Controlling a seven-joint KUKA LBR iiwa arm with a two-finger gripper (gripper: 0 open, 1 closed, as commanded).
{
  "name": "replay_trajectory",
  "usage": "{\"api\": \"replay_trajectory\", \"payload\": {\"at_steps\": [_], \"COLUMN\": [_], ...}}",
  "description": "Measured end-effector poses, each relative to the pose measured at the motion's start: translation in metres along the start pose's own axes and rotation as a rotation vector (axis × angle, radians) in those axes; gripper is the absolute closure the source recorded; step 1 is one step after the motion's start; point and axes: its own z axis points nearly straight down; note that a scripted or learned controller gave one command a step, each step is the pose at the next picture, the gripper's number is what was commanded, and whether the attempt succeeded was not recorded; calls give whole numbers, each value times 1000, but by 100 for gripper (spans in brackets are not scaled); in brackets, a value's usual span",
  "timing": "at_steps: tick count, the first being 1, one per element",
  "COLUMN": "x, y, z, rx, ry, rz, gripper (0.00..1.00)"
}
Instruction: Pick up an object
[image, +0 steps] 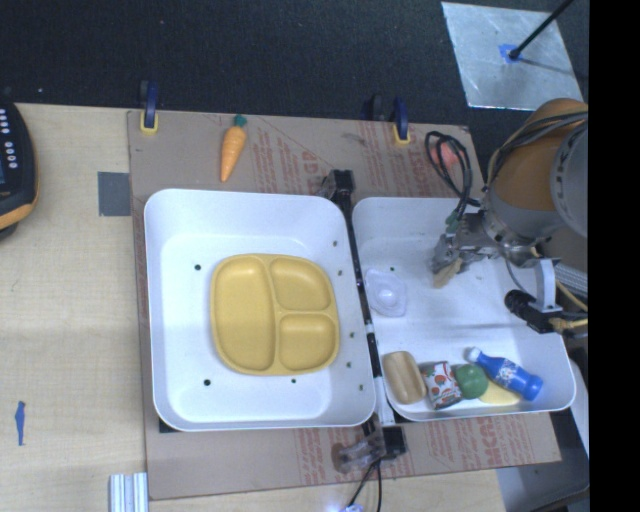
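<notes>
toys (465, 382) along right bin's (420, 230) near wall

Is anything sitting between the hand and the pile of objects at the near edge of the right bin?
Nothing visible. The hand hangs over the right bin's far part; bare white floor separates it from the blue bottle and its neighbours. The clear cup lies off to the side.

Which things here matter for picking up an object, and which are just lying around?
Job: gripper; right bin with blue bottle, bread, small can, green item, clear cup.
Lying about: yellow divided plate, toy carrot.
</notes>
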Motion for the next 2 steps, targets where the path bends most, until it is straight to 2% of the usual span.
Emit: {"api": "replay_trajectory", "payload": {"at_steps": [1,2], "x": [72,153], "y": [19,-53], "z": [-96,-161], "rx": [-12,-3], "ry": [3,6], "rz": [-7,-8], "gripper": [100,100]}}
